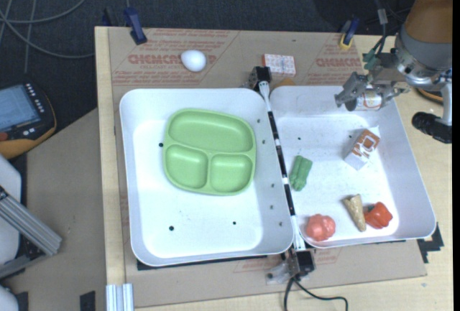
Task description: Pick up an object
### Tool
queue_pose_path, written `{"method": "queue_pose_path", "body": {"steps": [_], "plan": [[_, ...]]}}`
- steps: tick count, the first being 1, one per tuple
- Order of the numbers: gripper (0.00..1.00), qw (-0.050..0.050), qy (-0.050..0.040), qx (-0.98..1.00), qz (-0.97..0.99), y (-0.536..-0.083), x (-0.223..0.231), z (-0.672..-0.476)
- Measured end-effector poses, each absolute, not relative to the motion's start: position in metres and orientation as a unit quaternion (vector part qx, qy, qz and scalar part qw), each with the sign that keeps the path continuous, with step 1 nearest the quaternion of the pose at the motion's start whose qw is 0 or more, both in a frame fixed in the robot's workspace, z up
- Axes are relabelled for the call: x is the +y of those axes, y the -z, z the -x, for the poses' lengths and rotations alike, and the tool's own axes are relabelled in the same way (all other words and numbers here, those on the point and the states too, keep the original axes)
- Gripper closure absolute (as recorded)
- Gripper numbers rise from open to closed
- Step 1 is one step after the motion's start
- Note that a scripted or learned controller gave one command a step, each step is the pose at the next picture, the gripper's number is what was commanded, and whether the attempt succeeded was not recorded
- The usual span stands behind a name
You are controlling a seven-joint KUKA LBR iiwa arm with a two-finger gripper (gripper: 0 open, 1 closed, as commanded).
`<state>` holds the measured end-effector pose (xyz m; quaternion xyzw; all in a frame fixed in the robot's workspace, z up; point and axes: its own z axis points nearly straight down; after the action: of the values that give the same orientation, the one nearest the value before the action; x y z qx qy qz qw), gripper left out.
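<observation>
Objects in right bin (402, 159): five, green divided plate (210, 151) in left bin (140, 180): one, jaws' state unclear.

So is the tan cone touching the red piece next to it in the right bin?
Cannot tell. In the camera view the tan cone and the red piece sit side by side, edges meeting with no clear gap, but contact isn't plain.

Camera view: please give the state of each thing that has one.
green divided plate: upright, in left bin
green block: lying flat, right bin
small box: tilted
cone: on its side
gripper: above right bin's far edge
</observation>
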<state>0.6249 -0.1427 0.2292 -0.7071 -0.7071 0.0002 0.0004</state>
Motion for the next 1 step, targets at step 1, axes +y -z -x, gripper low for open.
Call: {"method": "queue_pose_path", "body": {"steps": [1], "plan": [[0.0, 0.001, -0.0012, -0.707, 0.707, -0.1203, -0.1977, -0.5915]]}}
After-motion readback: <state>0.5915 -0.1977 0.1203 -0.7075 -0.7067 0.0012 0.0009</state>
